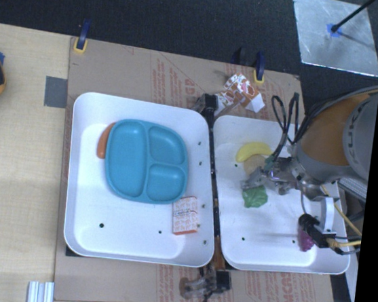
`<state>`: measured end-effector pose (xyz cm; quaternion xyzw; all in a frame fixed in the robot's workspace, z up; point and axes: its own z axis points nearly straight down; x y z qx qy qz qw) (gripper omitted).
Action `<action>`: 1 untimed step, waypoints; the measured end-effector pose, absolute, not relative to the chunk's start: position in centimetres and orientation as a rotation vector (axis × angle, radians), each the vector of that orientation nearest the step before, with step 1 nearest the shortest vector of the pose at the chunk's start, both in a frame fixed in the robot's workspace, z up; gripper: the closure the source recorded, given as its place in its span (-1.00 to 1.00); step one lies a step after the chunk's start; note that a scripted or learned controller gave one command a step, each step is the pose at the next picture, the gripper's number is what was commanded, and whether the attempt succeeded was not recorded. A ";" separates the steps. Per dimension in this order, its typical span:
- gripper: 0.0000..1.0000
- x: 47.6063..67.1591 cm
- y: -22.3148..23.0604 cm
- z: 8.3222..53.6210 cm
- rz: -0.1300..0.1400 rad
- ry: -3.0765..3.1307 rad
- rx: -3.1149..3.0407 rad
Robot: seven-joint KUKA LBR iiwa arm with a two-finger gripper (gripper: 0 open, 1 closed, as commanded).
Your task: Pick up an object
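From my feed I see two white bins side by side on the bench. The left bin point(82, 188) holds a blue divided plate point(148, 161), lying flat in the upper middle, with an orange item point(102, 142) poking out from under its left edge; I cannot tell what that is. A small printed packet point(185, 215) lies just below the plate's lower right corner, near the bin's right wall.

The right bin point(266, 249) holds a yellow banana-shaped piece point(252, 152) near the top, a green lumpy object point(254, 197) just below it, and a small purple object point(306, 242) toward the lower right, partly behind black cabling.

The gripper point(262, 180) sits low in the right bin, between the yellow piece and the green object, touching or nearly touching the green one. Its state I cannot tell from this angle.

A crumpled wrapper point(241, 92) lies outside, above the bins.
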<state>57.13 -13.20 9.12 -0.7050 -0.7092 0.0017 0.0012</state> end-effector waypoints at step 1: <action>1.00 57.1 -13.3 10.2 0.008 -2.229 -2.211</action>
